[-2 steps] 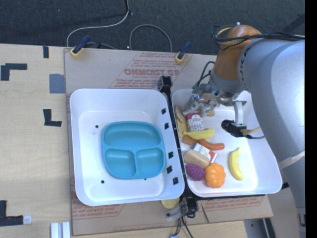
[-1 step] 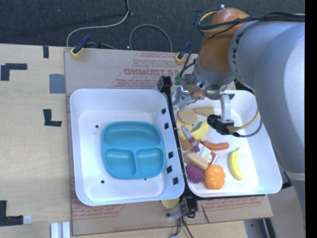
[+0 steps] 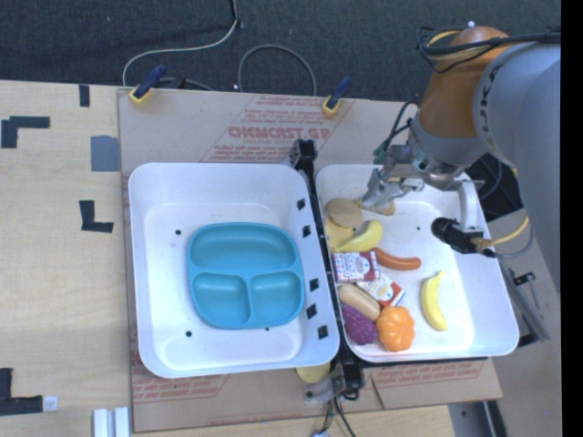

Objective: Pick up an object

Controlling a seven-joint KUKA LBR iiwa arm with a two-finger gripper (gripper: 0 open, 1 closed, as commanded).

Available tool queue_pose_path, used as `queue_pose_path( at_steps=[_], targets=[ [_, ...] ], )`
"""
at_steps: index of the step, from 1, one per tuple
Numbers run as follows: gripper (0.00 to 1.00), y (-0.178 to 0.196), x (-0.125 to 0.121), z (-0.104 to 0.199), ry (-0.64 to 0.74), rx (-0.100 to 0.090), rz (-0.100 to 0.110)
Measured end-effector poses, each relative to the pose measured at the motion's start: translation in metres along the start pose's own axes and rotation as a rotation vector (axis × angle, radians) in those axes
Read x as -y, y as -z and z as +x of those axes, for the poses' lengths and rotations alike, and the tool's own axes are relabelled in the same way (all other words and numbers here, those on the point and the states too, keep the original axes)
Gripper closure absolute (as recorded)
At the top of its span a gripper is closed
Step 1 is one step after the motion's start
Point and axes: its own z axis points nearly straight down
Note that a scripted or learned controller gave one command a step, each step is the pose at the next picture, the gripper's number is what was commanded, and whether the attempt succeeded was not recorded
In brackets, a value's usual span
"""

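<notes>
Camera view: gripper (image 3: 381, 195), finger state unclear, hovers near a tan round plastic bun (image 3: 344, 212), judged light, rigid, graspable across its edges.

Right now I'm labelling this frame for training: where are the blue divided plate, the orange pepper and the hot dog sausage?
blue divided plate (image 3: 244, 274), camera view, on the ridge between compartments.
orange pepper (image 3: 395, 329), camera view, middle of its body.
hot dog sausage (image 3: 398, 261), camera view, mid-length.

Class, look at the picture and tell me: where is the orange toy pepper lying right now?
The orange pepper lies in the right bin, near its front edge, beside the purple toy and left of the small banana.
</notes>
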Motion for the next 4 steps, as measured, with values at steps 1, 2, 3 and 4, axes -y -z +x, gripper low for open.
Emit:
queue_pose_path(
  at_steps=[1,2,3,4],
  targets=[
    [0.0,0.0,0.0,0.005,0.006,-0.002,0.001],
    [0.0,-0.088,-0.048,-0.006,0.008,0.001,-0.004],
    [0.0,-0.098,0.041,-0.06,0.001,-0.001,-0.004],
    [0.0,-0.098,-0.011,-0.016,0.011,-0.002,-0.006]
  ],
)
